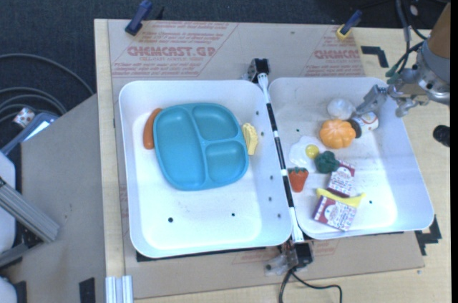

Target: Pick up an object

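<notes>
Bright, even overhead light washes out the white bins (193, 230); shadows are faint, the whole frame slightly soft and grainy.

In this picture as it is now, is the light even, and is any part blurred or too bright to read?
In the camera view the light is soft and fairly even. The white bins look bright, so their walls lose detail. The blue tray and the orange fruit are clear. The gripper is small and a little soft. The printed brown board is readable.
</notes>
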You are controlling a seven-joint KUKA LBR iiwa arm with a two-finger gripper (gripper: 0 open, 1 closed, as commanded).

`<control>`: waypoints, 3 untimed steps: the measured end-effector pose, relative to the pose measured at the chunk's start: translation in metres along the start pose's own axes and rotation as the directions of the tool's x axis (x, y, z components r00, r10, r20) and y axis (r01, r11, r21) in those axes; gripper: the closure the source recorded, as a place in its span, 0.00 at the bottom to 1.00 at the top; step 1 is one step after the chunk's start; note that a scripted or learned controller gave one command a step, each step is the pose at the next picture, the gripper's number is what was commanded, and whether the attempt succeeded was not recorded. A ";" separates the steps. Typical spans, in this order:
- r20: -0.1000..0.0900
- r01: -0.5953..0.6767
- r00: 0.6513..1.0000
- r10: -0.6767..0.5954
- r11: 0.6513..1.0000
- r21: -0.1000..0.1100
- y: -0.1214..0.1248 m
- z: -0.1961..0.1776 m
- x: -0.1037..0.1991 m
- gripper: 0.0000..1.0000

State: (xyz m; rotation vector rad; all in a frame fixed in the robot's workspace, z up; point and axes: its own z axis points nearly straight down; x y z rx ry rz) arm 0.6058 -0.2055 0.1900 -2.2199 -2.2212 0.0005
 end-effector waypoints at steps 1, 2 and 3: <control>-0.001 0.001 1.000 -0.001 1.000 0.001 0.017 0.106 -0.003 0.00; 0.000 0.002 1.000 -0.002 1.000 -0.001 0.018 0.095 -0.003 1.00; 0.000 0.001 1.000 -0.001 1.000 -0.002 0.026 -0.020 0.058 1.00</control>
